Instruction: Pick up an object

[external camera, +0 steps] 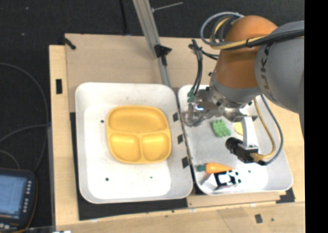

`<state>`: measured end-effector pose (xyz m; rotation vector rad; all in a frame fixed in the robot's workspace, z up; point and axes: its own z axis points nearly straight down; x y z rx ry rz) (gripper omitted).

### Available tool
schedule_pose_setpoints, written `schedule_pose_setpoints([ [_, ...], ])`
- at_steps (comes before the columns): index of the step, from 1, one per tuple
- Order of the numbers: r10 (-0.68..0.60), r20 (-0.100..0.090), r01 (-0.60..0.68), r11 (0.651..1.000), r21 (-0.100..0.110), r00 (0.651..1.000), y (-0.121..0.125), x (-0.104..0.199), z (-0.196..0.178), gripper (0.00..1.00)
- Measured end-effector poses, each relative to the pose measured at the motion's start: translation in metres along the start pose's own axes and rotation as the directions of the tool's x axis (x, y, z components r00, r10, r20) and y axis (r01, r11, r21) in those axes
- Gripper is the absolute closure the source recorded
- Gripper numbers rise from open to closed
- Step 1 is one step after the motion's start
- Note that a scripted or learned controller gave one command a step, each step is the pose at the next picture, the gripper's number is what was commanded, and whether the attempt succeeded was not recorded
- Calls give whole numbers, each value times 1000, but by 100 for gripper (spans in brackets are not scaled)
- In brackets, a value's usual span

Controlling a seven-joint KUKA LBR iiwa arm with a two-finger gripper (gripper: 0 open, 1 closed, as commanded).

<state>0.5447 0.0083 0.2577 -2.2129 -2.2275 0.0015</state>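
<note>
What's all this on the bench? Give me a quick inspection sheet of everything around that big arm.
Surface: tan bench bearing two white bins, left bin and right bin.
Job's things: yellow divided tray in left bin; green block, carrot, black-and-white item in right bin.
Clutter: nothing seen.
Grippers: gripper low over right bin's left edge.
Cables: loops by the wrist; cable on floor at left.
Surroundings: metal rail, screen.
</note>
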Motion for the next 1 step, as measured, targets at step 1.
schedule_pose_setpoints([
  [1,0,0,0,1000,1,1000,6,54,16,100],
])
